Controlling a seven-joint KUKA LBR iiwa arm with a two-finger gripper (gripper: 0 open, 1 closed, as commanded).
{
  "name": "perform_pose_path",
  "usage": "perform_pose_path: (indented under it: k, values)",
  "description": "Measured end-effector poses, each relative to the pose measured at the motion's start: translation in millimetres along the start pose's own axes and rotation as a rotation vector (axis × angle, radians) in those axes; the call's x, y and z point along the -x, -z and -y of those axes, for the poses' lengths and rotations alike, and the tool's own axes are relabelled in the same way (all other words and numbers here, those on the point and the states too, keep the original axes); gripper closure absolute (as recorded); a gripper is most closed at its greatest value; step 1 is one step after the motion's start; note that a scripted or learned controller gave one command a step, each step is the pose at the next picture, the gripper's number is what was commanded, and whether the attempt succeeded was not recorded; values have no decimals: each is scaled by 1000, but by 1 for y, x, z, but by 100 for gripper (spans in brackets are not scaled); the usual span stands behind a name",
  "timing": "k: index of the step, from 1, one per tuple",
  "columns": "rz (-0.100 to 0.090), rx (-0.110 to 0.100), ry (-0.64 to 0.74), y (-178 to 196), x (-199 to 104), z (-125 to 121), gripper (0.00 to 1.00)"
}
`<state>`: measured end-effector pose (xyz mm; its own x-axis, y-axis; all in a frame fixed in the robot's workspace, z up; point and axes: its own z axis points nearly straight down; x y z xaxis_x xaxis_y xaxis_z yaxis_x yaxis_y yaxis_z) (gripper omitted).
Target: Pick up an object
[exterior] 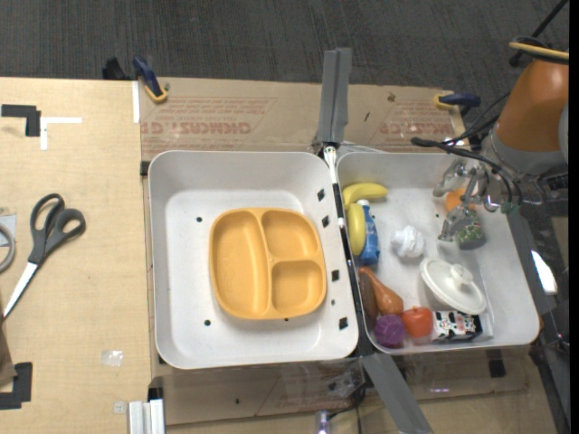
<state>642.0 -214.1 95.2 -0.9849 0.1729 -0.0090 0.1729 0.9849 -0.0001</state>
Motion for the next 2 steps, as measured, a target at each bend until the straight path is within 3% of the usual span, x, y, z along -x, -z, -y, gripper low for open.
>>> perform_pose_path:
  k: [1, 2]
  values:
    - [8, -2, 3, 12, 2, 0, 100]
    - [7, -2, 3, 12, 2, -1, 0]
